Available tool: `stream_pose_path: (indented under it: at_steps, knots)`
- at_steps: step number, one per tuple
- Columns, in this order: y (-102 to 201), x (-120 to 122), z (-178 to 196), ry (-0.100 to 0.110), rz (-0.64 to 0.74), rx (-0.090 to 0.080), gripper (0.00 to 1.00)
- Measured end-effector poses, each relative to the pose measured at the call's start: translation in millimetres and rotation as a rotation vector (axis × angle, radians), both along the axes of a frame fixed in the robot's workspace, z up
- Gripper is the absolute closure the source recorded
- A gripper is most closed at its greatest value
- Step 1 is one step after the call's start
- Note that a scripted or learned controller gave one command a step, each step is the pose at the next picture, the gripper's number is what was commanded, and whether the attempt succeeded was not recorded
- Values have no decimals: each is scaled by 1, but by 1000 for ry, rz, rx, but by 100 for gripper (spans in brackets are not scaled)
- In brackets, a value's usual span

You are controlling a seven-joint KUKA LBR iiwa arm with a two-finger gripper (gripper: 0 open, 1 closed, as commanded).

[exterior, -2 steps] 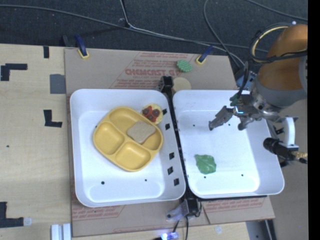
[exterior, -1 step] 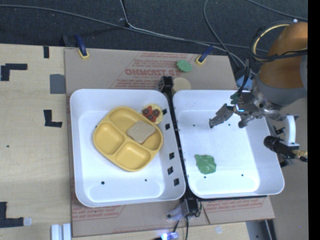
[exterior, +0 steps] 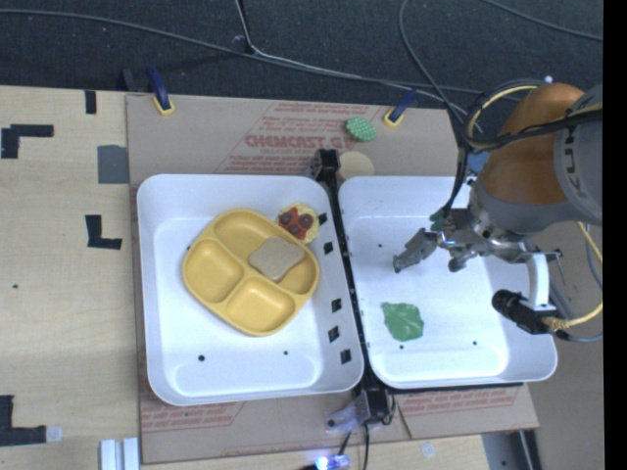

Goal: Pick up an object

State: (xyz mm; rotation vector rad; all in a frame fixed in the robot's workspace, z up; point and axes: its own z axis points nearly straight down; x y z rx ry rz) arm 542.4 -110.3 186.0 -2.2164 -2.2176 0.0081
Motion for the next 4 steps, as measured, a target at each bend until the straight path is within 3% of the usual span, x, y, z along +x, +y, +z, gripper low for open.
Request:
stream_pose_path:
  at_steps: [2, 3, 4]
  knots:
    - [-6, -8, -103, -9, 1, -3, 0]
    - [-7, -7, -90, -11, 0, -3, 100]
    - [-16, -6, -44, -11, -1, -2, 100]
